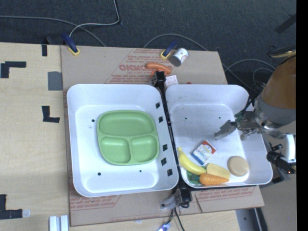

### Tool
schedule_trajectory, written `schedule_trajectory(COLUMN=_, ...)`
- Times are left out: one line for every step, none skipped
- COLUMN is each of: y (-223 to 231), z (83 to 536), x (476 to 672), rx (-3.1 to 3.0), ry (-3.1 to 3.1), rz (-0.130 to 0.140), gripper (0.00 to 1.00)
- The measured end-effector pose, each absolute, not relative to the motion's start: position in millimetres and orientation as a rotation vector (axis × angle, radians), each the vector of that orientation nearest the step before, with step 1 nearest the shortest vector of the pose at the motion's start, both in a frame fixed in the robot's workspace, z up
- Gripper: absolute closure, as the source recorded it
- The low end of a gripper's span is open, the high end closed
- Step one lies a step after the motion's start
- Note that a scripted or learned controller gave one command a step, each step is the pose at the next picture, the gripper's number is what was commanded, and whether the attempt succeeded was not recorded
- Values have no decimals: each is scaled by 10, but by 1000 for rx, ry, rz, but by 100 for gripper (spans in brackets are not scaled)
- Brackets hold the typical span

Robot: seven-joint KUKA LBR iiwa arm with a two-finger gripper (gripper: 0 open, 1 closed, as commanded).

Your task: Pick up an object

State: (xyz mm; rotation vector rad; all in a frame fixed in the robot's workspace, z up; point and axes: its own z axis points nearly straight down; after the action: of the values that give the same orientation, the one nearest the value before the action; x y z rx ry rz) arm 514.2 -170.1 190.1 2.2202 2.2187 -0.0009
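From above, dark blue-grey carpet with a few trailing cables lies behind a pale wooden worktop [29,129] on which a brown cardboard sheet [139,66] carries two shallow white plastic bins side by side. The left bin [79,177] holds a light green three-compartment plate [128,136] lying flat near its middle. The right bin [211,97] has its contents gathered along the near edge: a yellow toy banana [189,163] by the wall shared with the left bin, an orange toy carrot [213,179] just beside and in front of it, a yellow wedge-shaped block [219,170] touching the carrot, a small white packet with red and blue print [203,152] just behind the banana, and a round tan disc [237,166] toward the near right corner. The hand [224,130] hangs over the middle of this bin, near the packet but apart from it, and nothing can be seen between its fingers; whether they are spread or closed I cannot tell. All these items look light, stiff plastic or foam, likely smooth and a little slippery. The disc stands slightly clear of the others and offers opposite edges to pinch across; the packet looks thin and flat, harder to get under; the banana is best taken across its narrow middle.
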Motion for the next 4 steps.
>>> schedule_trajectory(y=-1088, z=962, x=5217, rx=2217, ry=2220, rz=5, gripper=0)
schedule_trajectory(y=-1159, z=895, x=5309, rx=2211, ry=2211, rz=7, gripper=0)
schedule_trajectory(y=-991, z=879, x=4967, rx=2215, ry=2202, rz=5, gripper=0)
schedule_trajectory(y=-1552, z=1476, x=5651, rx=2220, ry=2220, rz=-1, gripper=0)
